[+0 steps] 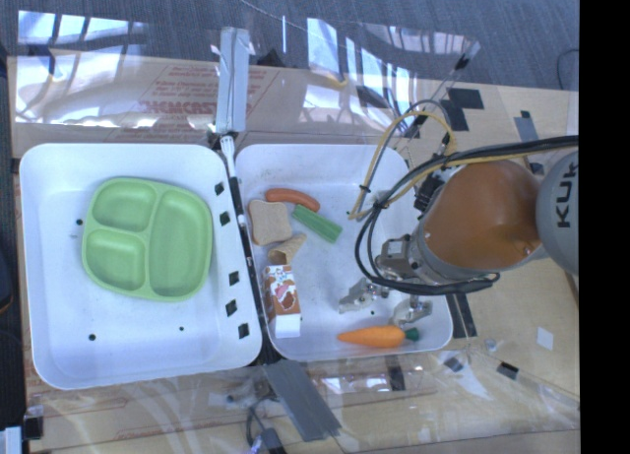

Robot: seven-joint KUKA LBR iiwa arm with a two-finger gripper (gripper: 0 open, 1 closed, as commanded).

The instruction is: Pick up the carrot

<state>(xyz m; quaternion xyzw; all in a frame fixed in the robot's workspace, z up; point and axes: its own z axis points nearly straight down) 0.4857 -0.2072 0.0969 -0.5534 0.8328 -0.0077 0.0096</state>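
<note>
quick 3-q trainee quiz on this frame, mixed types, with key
1. True or false: the carrot lies in the left bin.
2. Which item sits nearest the gripper? A) green plate B) carrot C) sausage
3. Fill in: the green plate has ___ compartments.

Key: 1 false, it lies in the right bin; 2 B; 3 three.

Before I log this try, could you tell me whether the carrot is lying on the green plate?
No, the carrot lies in the right bin, near its front wall, while the green plate sits in the left bin.
</note>
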